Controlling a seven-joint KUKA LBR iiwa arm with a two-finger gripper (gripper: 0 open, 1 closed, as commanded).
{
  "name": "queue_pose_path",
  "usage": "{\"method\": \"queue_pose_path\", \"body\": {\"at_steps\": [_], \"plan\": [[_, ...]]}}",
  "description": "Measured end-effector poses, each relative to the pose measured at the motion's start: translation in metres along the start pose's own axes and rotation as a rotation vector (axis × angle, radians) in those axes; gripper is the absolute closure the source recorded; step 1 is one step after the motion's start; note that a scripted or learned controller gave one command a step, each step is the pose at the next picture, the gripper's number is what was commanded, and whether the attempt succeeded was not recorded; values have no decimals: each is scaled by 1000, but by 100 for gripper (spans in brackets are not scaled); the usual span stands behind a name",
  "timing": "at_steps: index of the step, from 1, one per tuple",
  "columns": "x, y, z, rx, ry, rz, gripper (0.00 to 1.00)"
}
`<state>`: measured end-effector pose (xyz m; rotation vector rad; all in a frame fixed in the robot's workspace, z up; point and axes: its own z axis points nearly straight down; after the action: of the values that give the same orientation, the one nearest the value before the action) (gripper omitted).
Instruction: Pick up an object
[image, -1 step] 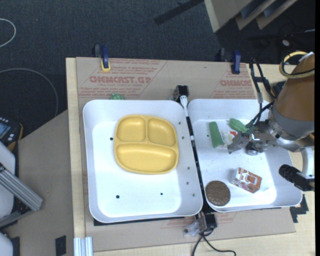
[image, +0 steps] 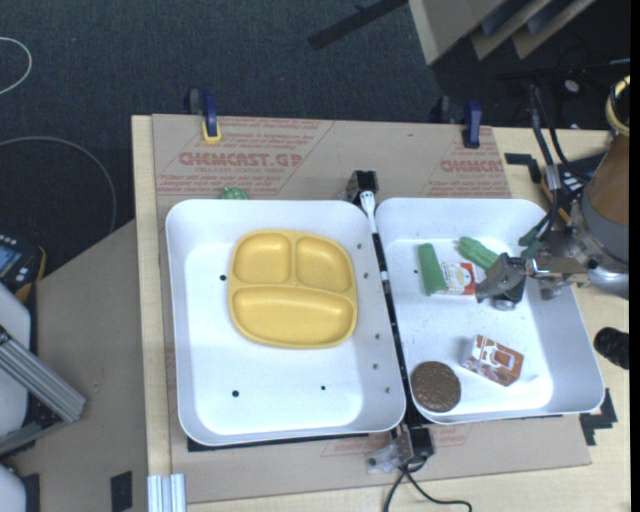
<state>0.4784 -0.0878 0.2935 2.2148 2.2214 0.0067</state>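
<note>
1. Two white bins sit side by side on the worktop (image: 300, 150): the left bin (image: 200, 330) holds a yellow divided tray (image: 293, 288), the right bin (image: 560, 350) holds the small items.
2. Reaching in from the right, the arm (image: 610, 215) is cut off by the frame edge; only its wrist section and some cabling show, so the rest of its pose cannot be read.
3. Low over the right bin's upper middle, the end effector (image: 503, 283) points leftward, its dark tip just beside a white-and-red packet (image: 458, 275).
4. Whether the end effector is released or clenched cannot be told; its tip is a dark blur, and nothing is clearly seen in its grasp.
5. Beside the packet's left edge lies a green bar (image: 430, 268); a second green piece (image: 478, 250) lies above the packet, its right end hidden by the end effector.
6. Near the bin's front edge rests a brown disc (image: 436, 386), with an orange-and-white box (image: 495, 360) just to its right, well apart from the end effector.
7. Print on the packet and box is too small to read.
</note>
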Motion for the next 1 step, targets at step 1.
{"method": "queue_pose_path", "body": {"at_steps": [1], "plan": [[-1, 2, -6, 2, -1, 2, 100]]}}
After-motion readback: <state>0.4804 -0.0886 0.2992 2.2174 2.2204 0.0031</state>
